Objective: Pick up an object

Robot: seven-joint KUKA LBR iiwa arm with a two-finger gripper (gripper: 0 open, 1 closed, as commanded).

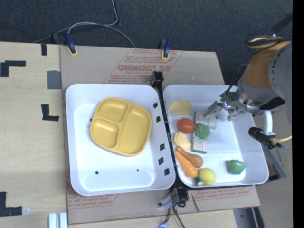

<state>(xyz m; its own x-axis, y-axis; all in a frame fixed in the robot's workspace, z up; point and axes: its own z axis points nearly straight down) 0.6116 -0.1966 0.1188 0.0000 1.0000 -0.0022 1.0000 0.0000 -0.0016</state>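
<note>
Arm [278,75]: thick rounded body, grey shell with a broad orange band [259,70] on the side toward the right bin [247,141]. A yellow-edged dark ring tops the orange section. Tool [209,114]: small metallic assembly in silver and dark parts, its detail blurred, apparently with thin finger-like pieces reaching over that bin. A black cylindrical fitting [260,135] with a white bracket sits just beyond the bin's right rim.

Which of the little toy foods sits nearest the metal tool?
The green-speckled white block, just beside the tool; the red tomato and the pale yellow piece lie farther left.
</note>
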